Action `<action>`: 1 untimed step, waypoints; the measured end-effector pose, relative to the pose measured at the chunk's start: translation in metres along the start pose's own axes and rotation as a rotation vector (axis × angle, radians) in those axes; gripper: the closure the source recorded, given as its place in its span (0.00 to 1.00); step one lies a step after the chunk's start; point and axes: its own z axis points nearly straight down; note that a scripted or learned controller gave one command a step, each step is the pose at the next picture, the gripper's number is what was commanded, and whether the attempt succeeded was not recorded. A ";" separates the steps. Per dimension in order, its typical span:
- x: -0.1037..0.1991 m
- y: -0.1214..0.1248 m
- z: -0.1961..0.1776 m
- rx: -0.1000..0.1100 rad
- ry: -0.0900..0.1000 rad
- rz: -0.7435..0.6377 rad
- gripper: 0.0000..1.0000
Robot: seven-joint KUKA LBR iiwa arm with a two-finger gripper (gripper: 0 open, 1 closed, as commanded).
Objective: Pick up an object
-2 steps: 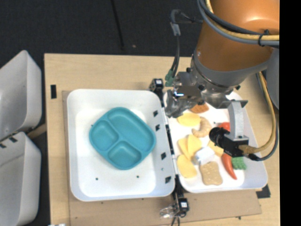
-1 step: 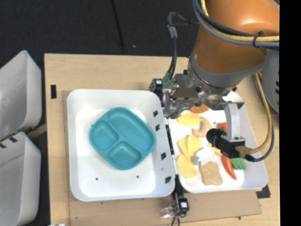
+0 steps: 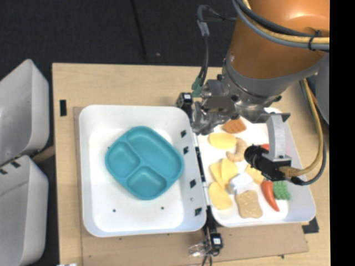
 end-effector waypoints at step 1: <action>-0.012 0.000 -0.054 -0.004 0.001 -0.006 1.00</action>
